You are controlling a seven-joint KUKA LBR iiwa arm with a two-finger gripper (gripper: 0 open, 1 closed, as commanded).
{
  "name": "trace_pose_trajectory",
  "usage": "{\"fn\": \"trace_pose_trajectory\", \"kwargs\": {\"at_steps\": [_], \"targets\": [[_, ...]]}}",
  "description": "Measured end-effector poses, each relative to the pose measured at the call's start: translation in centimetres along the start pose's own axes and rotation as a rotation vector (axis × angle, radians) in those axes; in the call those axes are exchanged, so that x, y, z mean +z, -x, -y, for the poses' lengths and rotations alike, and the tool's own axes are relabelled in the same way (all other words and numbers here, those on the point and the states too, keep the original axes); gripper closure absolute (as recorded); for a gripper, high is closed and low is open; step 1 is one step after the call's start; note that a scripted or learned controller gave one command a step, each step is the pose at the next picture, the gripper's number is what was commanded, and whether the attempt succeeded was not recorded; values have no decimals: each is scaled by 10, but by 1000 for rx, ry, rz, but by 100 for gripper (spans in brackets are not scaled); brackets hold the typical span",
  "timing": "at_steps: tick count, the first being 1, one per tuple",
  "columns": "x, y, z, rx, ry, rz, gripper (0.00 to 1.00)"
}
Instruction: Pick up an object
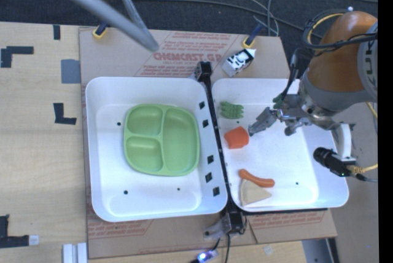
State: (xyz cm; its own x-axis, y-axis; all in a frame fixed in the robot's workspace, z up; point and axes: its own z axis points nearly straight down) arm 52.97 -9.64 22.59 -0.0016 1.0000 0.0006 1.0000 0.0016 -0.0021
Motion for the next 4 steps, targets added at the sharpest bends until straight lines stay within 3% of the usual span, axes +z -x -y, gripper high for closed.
{"fn": "trace_pose_trajectory", "kwargs": {"at_steps": [1, 3, 4], "targets": [[60, 0, 10, 1, -5, 0, 0], [143, 4, 11, 1, 1, 2, 0], [131, 4, 11, 0, 2, 2, 100]]}}
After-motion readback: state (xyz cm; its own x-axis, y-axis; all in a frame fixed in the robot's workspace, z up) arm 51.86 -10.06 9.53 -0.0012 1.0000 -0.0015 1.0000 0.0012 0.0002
